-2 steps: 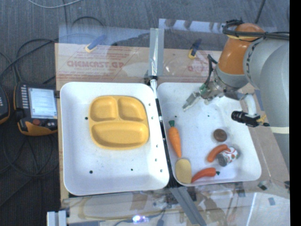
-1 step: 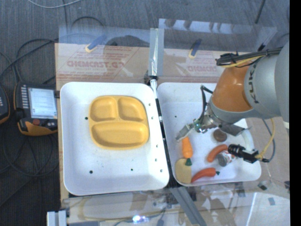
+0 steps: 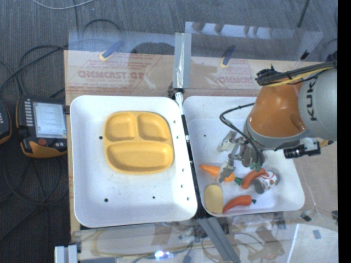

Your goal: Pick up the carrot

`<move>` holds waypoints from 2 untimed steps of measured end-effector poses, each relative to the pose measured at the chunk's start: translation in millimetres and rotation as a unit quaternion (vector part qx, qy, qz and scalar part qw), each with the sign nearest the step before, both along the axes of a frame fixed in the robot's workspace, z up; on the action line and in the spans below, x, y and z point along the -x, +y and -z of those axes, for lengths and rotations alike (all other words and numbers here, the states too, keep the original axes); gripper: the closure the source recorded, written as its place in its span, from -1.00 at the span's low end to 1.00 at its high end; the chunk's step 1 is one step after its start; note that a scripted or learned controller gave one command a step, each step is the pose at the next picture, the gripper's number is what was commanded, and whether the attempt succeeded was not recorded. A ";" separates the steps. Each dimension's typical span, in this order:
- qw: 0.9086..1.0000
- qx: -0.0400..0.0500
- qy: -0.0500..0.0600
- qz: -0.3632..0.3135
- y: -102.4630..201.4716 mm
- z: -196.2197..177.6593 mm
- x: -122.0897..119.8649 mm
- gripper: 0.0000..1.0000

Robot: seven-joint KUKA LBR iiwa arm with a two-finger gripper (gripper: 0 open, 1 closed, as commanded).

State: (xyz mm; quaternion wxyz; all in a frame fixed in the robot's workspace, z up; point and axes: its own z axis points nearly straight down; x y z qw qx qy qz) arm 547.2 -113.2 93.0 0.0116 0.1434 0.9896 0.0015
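right white bin (image 3: 285, 201): my gripper (image 3: 229, 167) hangs spread and empty over the carrot (image 3: 211, 170); i judge descent, then closing, comes next.

Small orange carrot (image 3: 210, 169), seemingly flat, in right bin's lower left.

A grey carpeted floor (image 3: 49, 32) is seen around the bench (image 3: 126, 75), whose brown board surface carries faded red lettering. Black and white cables (image 3: 66, 4) are strewn over the floor beyond the bench. A handheld control pendant (image 3: 44, 126) with an orange trim is laid on the floor just beside the bench's left edge. Even, soft light is cast throughout.
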 end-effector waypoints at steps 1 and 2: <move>1.000 -0.003 0.002 0.000 2.2 -11.0 -0.4 1.00; 0.999 -0.002 0.010 0.036 24.4 -105.1 -47.5 1.00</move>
